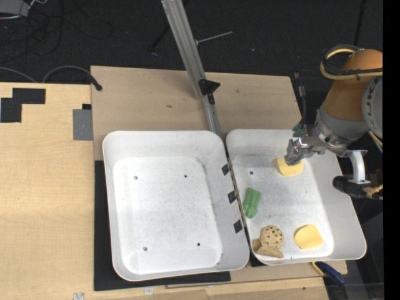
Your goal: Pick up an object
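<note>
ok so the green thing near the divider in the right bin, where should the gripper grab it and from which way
Grip the green piece across its narrow middle, coming straight down from above. It lies flat and elongated, running roughly along the bin's left wall, so the fingers would likely close best on its long sides, though the wall side looks tight.

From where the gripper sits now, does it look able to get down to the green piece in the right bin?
Probably yes. The green piece lies alone on the right bin floor, near the divider, with nothing over it. The gripper sits by a pale yellow piece in that bin.
</note>
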You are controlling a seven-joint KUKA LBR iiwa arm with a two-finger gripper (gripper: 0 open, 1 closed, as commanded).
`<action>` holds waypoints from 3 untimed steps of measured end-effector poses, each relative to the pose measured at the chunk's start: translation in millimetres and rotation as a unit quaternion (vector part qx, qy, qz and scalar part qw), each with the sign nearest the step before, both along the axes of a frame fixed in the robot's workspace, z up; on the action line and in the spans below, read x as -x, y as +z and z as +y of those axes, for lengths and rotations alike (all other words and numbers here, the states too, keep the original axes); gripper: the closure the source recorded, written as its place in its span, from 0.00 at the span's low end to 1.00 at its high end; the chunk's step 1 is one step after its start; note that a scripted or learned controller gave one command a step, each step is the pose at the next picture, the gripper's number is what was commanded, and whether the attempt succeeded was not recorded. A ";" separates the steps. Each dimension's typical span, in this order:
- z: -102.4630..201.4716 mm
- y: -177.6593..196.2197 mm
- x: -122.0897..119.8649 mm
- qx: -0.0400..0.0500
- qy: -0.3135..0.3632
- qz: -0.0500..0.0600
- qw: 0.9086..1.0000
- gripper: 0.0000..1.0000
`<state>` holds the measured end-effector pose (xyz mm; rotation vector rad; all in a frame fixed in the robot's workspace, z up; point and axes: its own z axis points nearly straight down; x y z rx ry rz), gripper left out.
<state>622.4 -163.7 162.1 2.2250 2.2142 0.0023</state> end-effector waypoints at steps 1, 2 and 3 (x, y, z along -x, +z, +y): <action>4.1 57.8 -9.2 0.000 0.003 -0.001 1.000 1.00; 3.6 66.6 -9.4 0.000 0.004 0.001 1.000 1.00; 58.6 69.9 14.0 -0.002 0.004 0.004 1.000 1.00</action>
